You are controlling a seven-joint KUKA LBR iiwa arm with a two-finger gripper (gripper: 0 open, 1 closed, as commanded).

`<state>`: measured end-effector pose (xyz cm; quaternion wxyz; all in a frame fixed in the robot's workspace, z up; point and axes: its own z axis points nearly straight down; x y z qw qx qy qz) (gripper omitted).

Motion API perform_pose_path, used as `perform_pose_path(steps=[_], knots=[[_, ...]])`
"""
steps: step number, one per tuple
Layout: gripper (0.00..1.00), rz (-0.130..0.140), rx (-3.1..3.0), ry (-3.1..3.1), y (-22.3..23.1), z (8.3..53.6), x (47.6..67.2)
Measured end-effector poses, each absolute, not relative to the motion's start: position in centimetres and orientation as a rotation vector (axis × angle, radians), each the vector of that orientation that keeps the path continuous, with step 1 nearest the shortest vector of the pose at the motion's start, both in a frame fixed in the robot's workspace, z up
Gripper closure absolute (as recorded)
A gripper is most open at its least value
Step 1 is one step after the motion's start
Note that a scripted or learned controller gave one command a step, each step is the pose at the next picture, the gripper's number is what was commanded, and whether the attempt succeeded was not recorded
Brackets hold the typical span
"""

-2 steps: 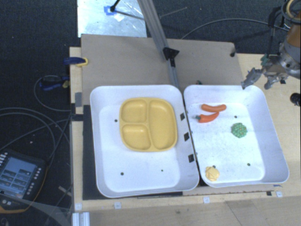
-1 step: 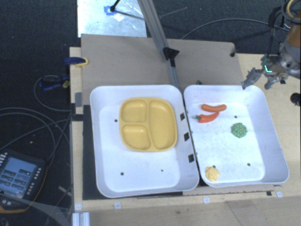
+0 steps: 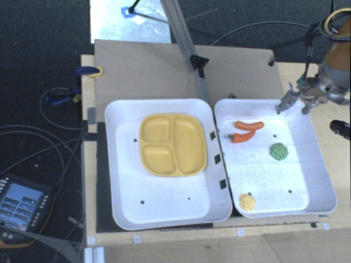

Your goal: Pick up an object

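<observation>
The right bin (image 3: 315,147) holds an orange sausage (image 3: 249,125), a red-orange chili-like piece (image 3: 242,137) just below it, a green bumpy ball (image 3: 278,151) and a small yellow object (image 3: 247,202) in the near left corner. My gripper (image 3: 296,103) hangs over the bin's far right corner, open, its two fingers spread with nothing between them. It is well to the right of and beyond the sausage, and apart from every object.
The left bin (image 3: 123,196) bears a yellow three-compartment tray (image 3: 172,144). A slanted metal pole (image 3: 181,26) crosses the back of the bench. Cables and a teach pendant (image 3: 19,204) lie on the floor at the left.
</observation>
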<state>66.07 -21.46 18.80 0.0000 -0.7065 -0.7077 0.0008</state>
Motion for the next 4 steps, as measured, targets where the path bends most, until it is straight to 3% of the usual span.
perform_pose_path(steps=[2,3,4], knots=[[0.0,0.002,-2.215,-2.227,-21.0,8.9,65.7],[1.0,-0.003,-2.218,-2.234,-21.1,10.3,65.9],[1.0,-0.008,-2.219,-2.236,-21.0,16.5,66.9]])
